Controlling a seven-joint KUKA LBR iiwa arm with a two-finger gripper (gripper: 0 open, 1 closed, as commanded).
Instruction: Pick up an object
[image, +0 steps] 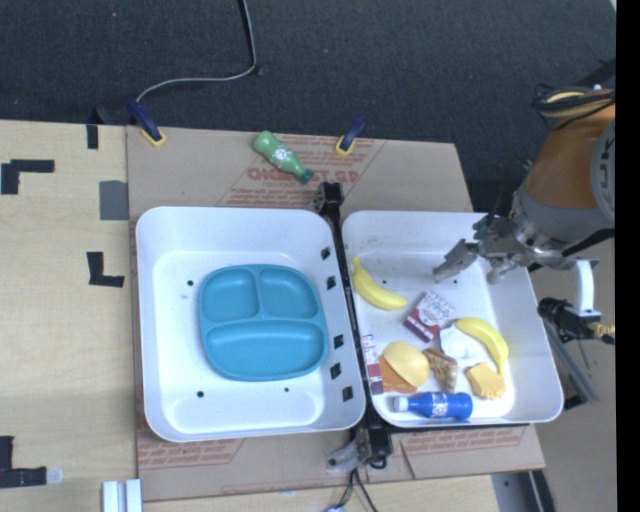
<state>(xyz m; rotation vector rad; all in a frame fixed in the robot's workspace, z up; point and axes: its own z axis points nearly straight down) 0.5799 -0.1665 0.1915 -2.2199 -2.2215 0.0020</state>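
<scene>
Two bins side by side on the bench: the left bin (160, 300) has a divided plate (263, 322) at its middle. In the right bin (545, 385), one banana (375, 287) lies by the left wall and another banana (484, 340) toward the right wall, with a small packet (430, 313) between them. Along the near edge lies a bottle (432, 405). Behind the bins, on the bench, lies another bottle (281, 156).

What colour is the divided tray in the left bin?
Light blue. The divided tray shows plainly in the camera view, lying in the left bin.
</scene>
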